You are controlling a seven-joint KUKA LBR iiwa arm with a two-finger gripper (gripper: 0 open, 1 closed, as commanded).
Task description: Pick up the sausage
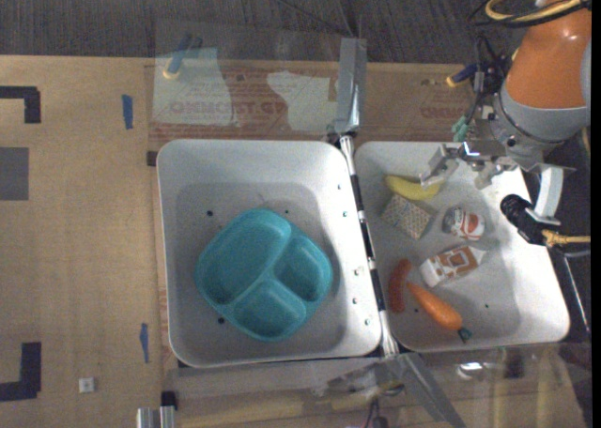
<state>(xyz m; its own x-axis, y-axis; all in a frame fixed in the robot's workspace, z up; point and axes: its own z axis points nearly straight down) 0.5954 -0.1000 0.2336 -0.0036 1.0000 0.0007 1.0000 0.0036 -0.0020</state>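
Observation:
The sausage (400, 283), a short reddish-brown link, lies near the left wall of the right bin (540, 318), towards its front. An orange carrot (438, 305) touches its right side. My gripper (463, 166) hangs over the back of the right bin, well behind the sausage. It is open, with nothing between its fingers. One fingertip (438, 165) is just above the yellow banana (413, 188).
Also in the right bin are a tan waffle-like square (407, 218), a small can (463, 223) and a white-and-orange carton (453, 264). The left bin (178, 229) holds a teal divided plate (266, 273). A metal divider (362, 229) separates the bins.

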